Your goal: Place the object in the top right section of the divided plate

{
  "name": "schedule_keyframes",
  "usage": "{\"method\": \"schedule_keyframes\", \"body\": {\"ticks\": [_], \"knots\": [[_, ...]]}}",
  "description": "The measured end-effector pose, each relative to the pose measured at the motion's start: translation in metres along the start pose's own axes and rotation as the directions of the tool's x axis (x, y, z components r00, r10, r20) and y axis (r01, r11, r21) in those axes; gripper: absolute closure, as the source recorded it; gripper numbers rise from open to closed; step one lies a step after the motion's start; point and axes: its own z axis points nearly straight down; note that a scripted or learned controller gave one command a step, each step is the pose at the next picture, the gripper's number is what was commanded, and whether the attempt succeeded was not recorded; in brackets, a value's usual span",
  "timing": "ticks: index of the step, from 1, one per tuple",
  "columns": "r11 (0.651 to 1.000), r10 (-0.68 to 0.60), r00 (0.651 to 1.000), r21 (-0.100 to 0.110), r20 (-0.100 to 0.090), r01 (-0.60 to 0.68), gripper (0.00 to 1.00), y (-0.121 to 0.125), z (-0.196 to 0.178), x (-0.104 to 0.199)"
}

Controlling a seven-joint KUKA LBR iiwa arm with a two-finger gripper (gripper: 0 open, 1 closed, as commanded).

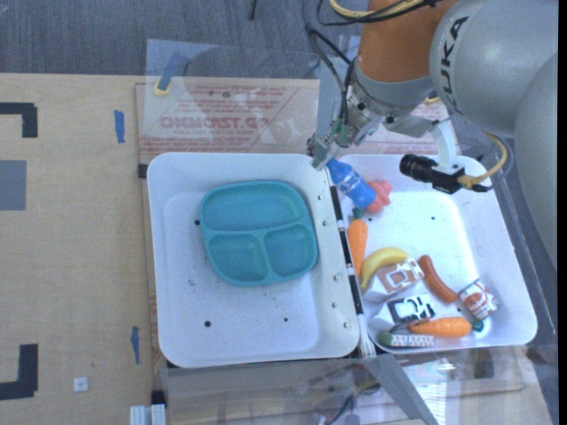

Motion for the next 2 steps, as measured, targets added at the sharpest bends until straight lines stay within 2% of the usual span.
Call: {"method": "schedule_keyframes", "body": {"ticks": [1,2], "knots": [[0.991,-0.133,0.991,0.002,-0.003,0.133,1.00,0.028,-0.001,0.057],[0.985,-0.171,0.985,0.000,-0.001,0.171,1.00,0.031,-0.085,0.075]]}}
